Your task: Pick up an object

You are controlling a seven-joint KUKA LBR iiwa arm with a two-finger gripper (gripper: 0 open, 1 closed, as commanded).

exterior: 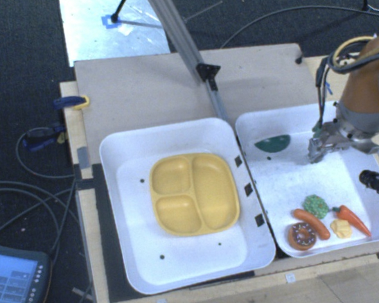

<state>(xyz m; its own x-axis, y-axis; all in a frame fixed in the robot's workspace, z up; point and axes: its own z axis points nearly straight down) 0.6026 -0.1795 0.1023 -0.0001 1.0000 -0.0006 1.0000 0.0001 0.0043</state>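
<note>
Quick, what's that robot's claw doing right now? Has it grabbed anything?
Gripper: low over the right bin, near the dark green bowl; nothing visible in it, and open or shut cannot be told.

Arm (375, 79) comes in from the right, orange band showing above the wrist, bent down with the gripper (317, 151) hanging low, pointing left-ish.

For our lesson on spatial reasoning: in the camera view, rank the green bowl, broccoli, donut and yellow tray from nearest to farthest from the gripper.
Gripper.
1. Green bowl, to its left.
2. Broccoli, below.
3. Donut, lower left.
4. Yellow tray, in the left bin.
</note>
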